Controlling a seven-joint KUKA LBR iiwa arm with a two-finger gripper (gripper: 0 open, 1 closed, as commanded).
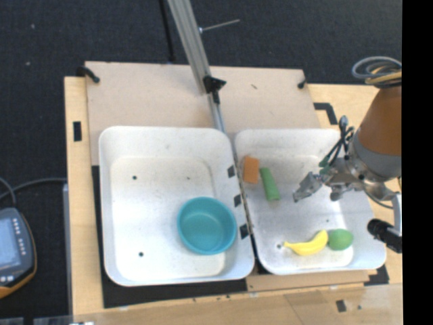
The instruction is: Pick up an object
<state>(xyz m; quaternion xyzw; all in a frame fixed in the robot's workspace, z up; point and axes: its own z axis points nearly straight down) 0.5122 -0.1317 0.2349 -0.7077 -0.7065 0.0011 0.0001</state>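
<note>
My gripper [316, 192] hovers over the middle of the right bin [291, 141], open, with nothing between its fingers. A green cylinder [270, 183] lies to its left, next to an orange block [251, 170] near the bin's left wall. Below the gripper, at the bin's front, a yellow banana [308, 244] lies touching a green lime-like fruit [340, 239]. A blue bowl [206, 225] stands in the left bin [135, 154], at its front right.
A slanted metal rail [193, 46] runs from the top down to the seam between the bins. The grey arm with its orange band [382, 127] enters at the right. A handheld controller [13, 249] lies at the far left.
</note>
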